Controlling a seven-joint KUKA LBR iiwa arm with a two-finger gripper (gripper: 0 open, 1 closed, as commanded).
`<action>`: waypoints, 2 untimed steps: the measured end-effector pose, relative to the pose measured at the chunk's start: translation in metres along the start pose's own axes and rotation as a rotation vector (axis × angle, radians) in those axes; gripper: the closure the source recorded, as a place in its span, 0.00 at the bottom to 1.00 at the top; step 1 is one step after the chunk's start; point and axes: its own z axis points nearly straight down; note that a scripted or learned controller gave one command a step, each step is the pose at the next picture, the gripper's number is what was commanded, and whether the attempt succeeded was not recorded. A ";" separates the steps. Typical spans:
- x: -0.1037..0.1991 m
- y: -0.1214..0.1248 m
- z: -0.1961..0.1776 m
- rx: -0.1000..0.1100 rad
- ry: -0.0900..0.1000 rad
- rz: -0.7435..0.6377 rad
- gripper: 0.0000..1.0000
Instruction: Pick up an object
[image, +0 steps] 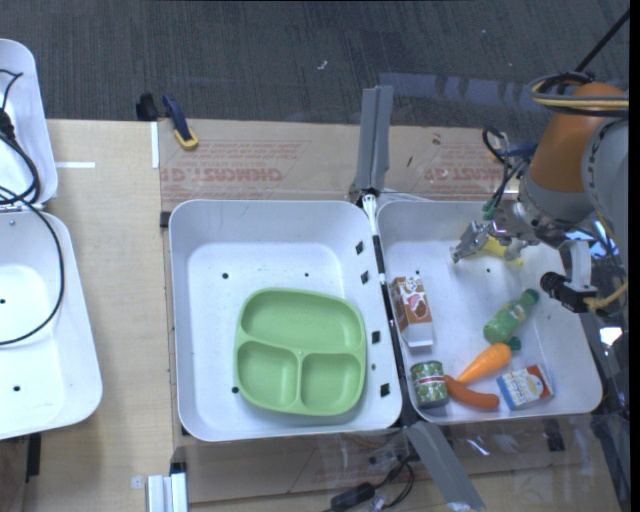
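My gripper (476, 243) hangs over the back part of the right bin (440, 228), open, with nothing between its fingers. Below and in front of it lie the bin's objects. A brown and white carton (413, 308) rests along the left wall. A green bottle (510, 317) lies toward the right. An orange carrot (485, 362) sits in front of the bottle, and a red sausage-like piece (472, 396) lies by the front wall. A small green can (428, 383) stands in the front left corner, a blue and orange packet (524, 386) in the front right.
The left bin (200, 300) holds a green divided plate (300, 350). A grey post (375, 140) rises behind the wall between the bins. The arm's orange band (575, 120) and cables stand over the right bin's back right corner. White trays (40, 330) sit at far left.
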 end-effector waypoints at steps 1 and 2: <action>-0.001 0.001 -0.009 -0.007 -0.006 -0.003 1.00; 0.000 0.001 -0.009 -0.006 -0.005 -0.003 0.00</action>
